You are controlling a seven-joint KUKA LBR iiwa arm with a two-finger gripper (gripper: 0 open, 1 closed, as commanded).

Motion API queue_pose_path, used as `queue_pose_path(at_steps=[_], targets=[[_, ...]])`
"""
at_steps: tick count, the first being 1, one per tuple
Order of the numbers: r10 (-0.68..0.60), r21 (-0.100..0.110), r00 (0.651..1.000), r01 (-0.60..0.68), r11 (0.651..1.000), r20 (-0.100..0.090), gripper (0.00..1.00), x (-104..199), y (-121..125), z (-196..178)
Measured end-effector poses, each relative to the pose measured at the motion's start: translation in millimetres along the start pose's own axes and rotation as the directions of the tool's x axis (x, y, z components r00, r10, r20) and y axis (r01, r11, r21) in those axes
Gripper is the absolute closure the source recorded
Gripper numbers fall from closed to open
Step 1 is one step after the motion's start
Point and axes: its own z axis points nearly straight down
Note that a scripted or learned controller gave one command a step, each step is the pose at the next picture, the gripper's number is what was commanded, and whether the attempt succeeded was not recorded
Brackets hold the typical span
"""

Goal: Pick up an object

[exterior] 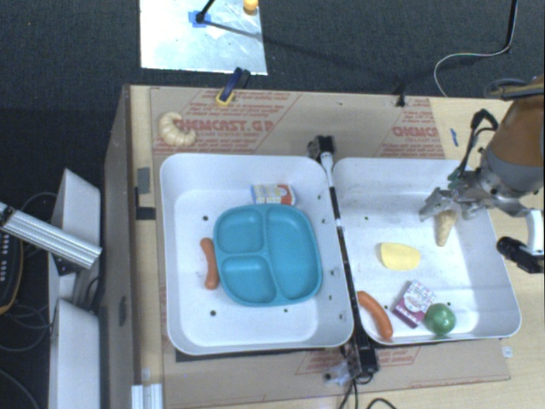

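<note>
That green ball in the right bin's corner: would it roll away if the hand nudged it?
Probably. The green ball looks round and smooth, so it may roll or slip. It sits beside a small packet and near the bin wall, which might stop it.

Even, fairly bright overhead light covers the frame, and shadows are soft and short. The two white bins (255, 331) are nearly washed out, with mild glare on their floors. A metallic sheet (183, 37) at upper left reflects patchily. The dark floor (60, 75) stays dim. Overall sharpness is modest, with slight softness throughout.
</note>
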Motion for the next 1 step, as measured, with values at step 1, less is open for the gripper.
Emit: queue_pose_path(at_steps=[1], targets=[[-0.003, 0.0, 1.0, 0.003, 1.0, 0.0, 0.0, 0.2, 6.3, -8.1]])
